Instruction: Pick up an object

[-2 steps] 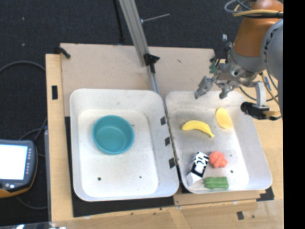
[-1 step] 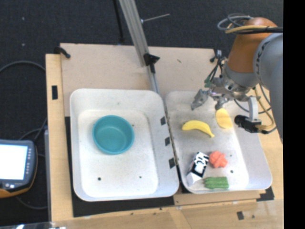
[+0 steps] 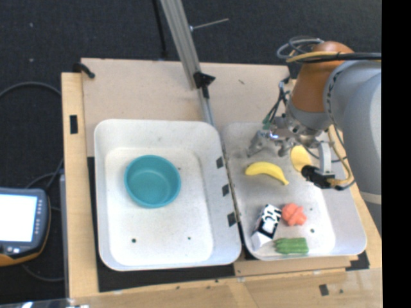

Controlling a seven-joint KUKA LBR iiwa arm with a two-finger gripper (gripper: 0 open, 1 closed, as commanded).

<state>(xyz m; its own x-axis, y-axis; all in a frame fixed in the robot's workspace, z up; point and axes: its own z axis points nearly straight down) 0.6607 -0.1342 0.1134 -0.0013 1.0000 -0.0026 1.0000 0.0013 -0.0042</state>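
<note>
While the arm (image 3: 334,101) reached in from the right, the scene stood thus:
Tool: the tool (image 3: 273,140) hung over the far part of the right bin (image 3: 343,226), its thin fingers spread apart with nothing between them
Banana: a yellow banana (image 3: 266,171) lay in the right bin just in front of the tool, apart from its fingers
Second yellow piece: another yellow thing (image 3: 300,157) sat beside the banana, partly hidden under the wrist
Near end of right bin: an orange-red lump (image 3: 294,214), a black and white block (image 3: 268,221) and a green piece (image 3: 292,246) lay close together
Left bin: the left bin (image 3: 115,236) held a teal bowl (image 3: 152,181), upright
Table: both bins sat side by side on the table (image 3: 128,88)
</note>
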